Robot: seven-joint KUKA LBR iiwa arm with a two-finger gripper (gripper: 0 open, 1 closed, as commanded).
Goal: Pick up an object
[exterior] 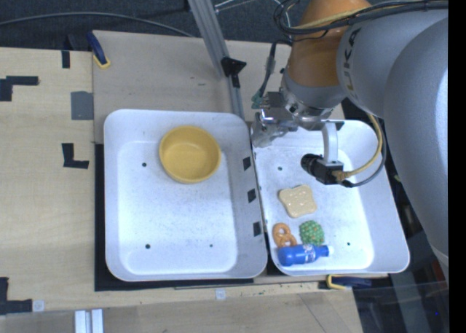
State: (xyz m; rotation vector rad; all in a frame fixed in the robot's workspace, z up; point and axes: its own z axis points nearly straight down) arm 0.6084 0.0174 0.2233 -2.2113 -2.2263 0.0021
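Observation:
My gripper [271,130] hangs over the far left corner of the right bin [362,248], close to the wall between the two bins. Nearer the front of that bin lie a pale slice of toast [297,200], a small brown pretzel [283,234], a green knobbly piece [312,232] and a blue bottle [302,253] on its side. All of these lie well in front of the gripper. A yellow bowl [190,153] stands upright in the left bin [138,251], to the gripper's left.
A grey pole [207,22] slants down from the top to the bins' far edge beside the gripper. The bulky grey arm with its orange band [324,40] covers the right bin's far right side. A black cable fitting [320,167] hangs above the toast.

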